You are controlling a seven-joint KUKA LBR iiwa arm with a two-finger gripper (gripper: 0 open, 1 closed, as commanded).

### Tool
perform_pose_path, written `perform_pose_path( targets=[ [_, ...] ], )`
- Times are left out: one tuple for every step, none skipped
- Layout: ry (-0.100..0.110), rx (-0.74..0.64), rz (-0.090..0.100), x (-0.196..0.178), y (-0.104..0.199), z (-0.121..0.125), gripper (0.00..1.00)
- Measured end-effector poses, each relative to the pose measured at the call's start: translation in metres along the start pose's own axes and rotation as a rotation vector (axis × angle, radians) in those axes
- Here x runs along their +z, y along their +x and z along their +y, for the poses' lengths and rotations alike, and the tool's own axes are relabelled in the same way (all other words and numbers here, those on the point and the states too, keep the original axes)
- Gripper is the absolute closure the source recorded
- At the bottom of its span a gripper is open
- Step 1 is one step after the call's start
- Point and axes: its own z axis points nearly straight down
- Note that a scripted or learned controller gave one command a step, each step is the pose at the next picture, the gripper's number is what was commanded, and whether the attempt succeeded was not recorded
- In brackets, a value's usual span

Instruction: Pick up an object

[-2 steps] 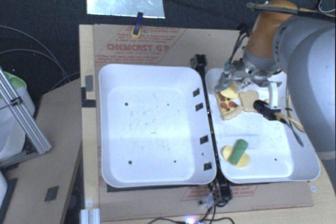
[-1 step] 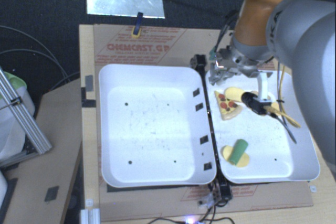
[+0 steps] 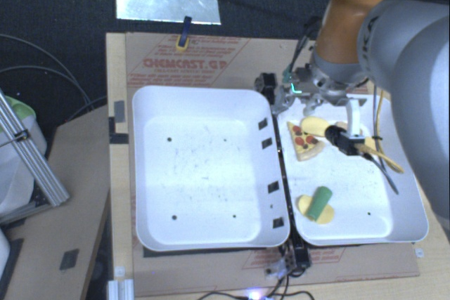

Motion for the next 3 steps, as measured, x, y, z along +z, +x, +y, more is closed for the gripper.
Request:
perform_pose_path(
  targets=[
    [-0.002, -0.004, 0.002, 0.0, 0.042, 0.027, 0.0],
    [-0.001, -0.005, 0.002, 0.0, 0.111, 0.026, 0.0],
    [0.006, -0.001, 0.0, 0.106, 0.126, 0.025, 0.0]
  ],
)
